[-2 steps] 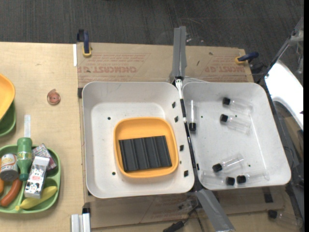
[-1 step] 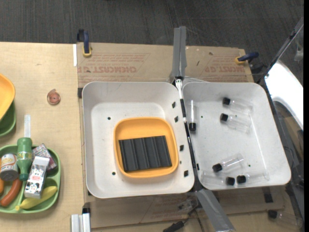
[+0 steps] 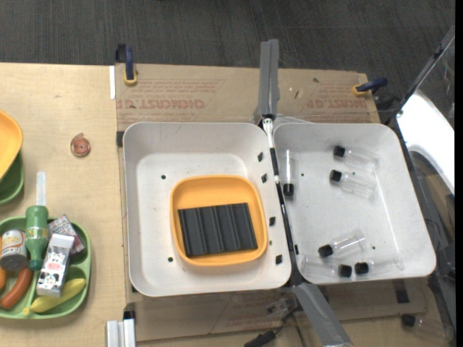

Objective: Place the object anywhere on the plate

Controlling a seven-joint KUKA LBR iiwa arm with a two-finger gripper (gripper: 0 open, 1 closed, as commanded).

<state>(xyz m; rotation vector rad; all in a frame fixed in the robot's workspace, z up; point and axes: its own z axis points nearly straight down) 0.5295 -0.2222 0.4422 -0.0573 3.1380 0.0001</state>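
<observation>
Orange plate [image 3: 217, 191] centred in left bin [image 3: 137, 215], ready to receive; vials [image 3: 347, 181] scattered in right bin [image 3: 416, 215], unpicked. Tool state: cannot tell.

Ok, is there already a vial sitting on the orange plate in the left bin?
No. The orange plate carries just a dark ribbed block, while the clear vials all lie in the right bin.
</observation>
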